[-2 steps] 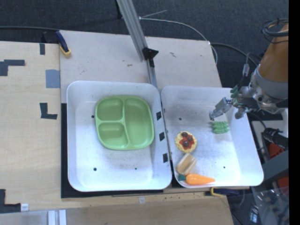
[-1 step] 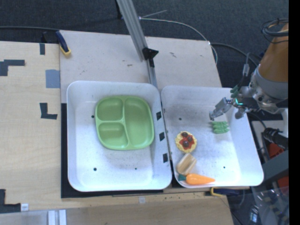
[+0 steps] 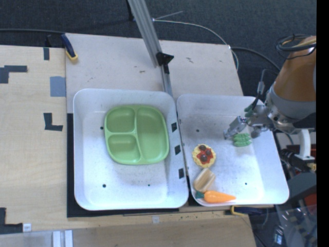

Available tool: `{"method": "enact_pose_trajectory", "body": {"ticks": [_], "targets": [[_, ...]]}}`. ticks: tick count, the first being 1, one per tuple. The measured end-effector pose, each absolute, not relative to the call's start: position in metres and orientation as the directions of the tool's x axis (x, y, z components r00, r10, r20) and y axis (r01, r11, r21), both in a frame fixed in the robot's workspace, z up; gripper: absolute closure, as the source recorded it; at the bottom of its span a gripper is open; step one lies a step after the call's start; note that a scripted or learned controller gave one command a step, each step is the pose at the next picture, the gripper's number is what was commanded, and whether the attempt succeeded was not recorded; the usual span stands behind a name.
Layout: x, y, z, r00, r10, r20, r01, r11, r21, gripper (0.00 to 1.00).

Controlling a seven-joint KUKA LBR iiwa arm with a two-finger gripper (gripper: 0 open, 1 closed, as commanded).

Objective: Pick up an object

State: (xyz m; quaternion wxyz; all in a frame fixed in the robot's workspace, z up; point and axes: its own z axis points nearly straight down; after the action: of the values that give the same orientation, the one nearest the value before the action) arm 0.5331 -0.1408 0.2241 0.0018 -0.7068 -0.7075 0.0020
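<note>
While the left bin (image 3: 87,153) held just a green divided plate (image 3: 136,134), all the small stuff sat in the right bin (image 3: 267,179), so that was where the pick was going to happen. Near that bin's left wall there was a little round pizza-looking toy (image 3: 204,156), below it a tan bun-like piece (image 3: 204,179), and at the front edge an orange carrot (image 3: 219,197). The carrot lay flat with its long axis running roughly left-right, thick green-stemmed end toward the left and the tip pointing right.

Further right, the end effector (image 3: 241,130) hovered over the upper part of the right bin, right at a small green lump (image 3: 242,140), maybe toy broccoli, too blobby for me to call a long axis or a facing. That looked like the target. I honestly couldn't tell how far open the fingers were or whether they had any hold on it; the green thing seemed to sit just under them on the bin floor.

To do it well, I figured it should center over the lump, drop straight down so the fingers straddle it rather than nudge it away, then close fully before lifting.
</note>
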Motion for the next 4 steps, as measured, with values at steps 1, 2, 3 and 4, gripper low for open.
{"method": "enact_pose_trajectory", "body": {"ticks": [1,2,3,4], "targets": [[0.536,-0.138,0.161,-0.001,1.0,0.001,1.0,0.001,-0.008,0.0],[0.534,-0.138,0.117,-0.001,1.0,0.001,1.0,0.001,-0.007,0.0],[0.535,-0.137,0.129,-0.003,1.0,0.002,1.0,0.003,-0.004,1.0],[0.538,-0.135,0.192,-0.002,1.0,-0.001,1.0,0.002,0.005,1.0]]}}
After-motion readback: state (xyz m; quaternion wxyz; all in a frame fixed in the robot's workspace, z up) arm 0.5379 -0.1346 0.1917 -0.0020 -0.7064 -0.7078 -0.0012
